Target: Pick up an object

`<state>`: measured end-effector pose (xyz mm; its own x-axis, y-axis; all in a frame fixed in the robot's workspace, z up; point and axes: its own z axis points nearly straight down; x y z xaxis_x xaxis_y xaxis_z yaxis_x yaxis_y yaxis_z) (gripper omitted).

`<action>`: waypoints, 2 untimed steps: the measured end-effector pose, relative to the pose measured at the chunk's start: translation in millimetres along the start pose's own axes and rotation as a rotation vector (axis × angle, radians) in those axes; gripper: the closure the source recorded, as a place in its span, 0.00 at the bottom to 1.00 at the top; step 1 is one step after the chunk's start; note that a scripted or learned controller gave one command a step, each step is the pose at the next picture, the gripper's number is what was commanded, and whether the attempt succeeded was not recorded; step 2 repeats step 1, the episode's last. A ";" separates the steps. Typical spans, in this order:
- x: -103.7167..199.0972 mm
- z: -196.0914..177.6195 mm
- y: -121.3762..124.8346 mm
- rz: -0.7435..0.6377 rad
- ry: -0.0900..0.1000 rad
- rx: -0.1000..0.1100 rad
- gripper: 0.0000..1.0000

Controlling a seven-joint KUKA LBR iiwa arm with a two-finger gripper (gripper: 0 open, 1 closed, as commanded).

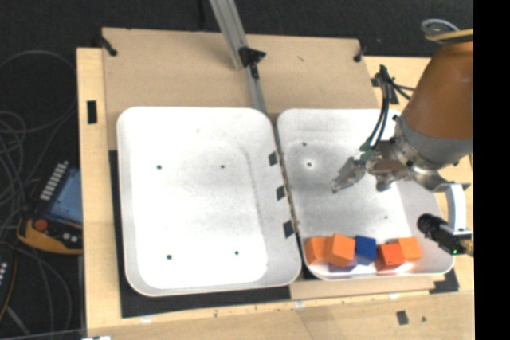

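Observation:
Several small blocks line the front edge of the right bin [319, 127]: an orange block [318, 248], a second orange block [343, 248], a blue block [365, 248], and two more orange blocks [390, 255] at the right. My gripper [363, 177] hangs over the middle of the right bin, behind the row of blocks and apart from them. Its fingers are open, with nothing between them.
The left bin [199, 195] lies beside the right one, with small clips along the shared edge. A slanted metal rail [227, 4] runs from the back to the gap between the bins. Cables and a handheld pendant [56, 211] lie off the bench at left.

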<state>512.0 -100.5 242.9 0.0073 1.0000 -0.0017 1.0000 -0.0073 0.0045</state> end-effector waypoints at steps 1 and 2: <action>-21.0 53.1 1.9 -0.005 0.000 0.008 0.00; -21.0 53.1 1.9 -0.005 0.000 0.008 0.00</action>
